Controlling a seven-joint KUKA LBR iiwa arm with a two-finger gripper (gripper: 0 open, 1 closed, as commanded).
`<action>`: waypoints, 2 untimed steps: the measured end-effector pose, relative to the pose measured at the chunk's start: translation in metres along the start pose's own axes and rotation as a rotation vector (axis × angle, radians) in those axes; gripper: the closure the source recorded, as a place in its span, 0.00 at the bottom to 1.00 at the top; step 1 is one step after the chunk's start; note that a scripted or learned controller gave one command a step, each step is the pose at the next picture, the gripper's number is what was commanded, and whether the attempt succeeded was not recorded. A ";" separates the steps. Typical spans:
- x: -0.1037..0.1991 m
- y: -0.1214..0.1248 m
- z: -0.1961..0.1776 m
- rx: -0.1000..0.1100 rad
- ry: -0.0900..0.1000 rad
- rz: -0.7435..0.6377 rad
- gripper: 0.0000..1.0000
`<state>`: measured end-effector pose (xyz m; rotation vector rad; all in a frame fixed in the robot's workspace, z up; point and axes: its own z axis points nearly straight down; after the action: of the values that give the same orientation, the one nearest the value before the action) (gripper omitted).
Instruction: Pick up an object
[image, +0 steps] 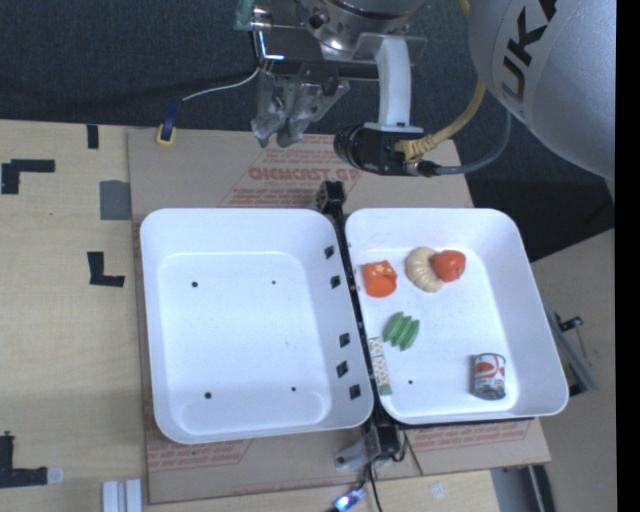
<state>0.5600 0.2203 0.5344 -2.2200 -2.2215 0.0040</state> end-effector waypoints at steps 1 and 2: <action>-0.045 -0.019 0.000 0.000 0.000 0.002 1.00; 0.008 -0.008 0.094 0.006 -0.002 -0.004 1.00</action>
<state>0.5513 0.2278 0.4407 -2.2137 -2.2240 0.0132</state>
